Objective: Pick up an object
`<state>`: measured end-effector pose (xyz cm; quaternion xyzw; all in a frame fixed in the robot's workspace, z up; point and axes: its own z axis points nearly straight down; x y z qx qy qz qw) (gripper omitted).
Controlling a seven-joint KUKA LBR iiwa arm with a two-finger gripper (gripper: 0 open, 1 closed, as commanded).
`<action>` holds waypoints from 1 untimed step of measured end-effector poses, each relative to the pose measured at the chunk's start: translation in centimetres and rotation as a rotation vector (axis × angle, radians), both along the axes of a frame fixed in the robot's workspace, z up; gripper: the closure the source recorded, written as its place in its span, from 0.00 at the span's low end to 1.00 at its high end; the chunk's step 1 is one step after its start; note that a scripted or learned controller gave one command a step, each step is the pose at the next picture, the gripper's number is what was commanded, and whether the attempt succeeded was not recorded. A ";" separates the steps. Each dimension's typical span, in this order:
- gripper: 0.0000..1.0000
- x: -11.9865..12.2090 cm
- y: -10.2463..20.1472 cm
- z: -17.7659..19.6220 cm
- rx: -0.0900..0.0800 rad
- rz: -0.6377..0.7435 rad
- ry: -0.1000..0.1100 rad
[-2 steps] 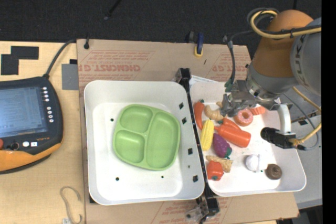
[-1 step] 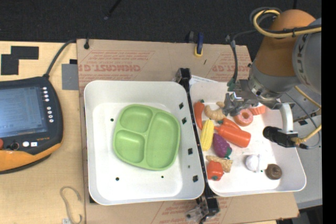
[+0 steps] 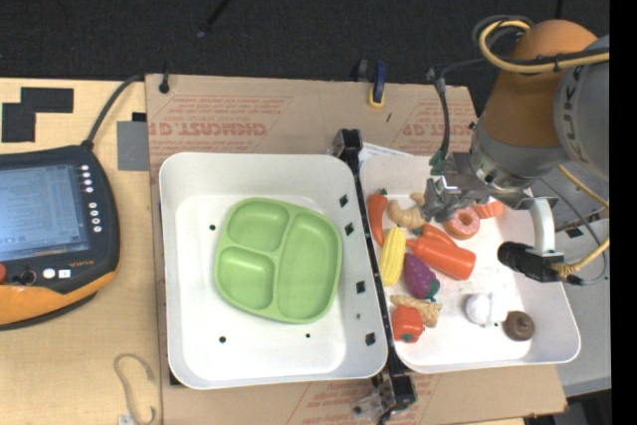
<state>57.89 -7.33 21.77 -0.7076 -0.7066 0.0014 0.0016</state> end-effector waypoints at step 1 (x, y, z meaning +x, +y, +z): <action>1.00 0.2 -0.8 1.5 0.000 0.001 -0.003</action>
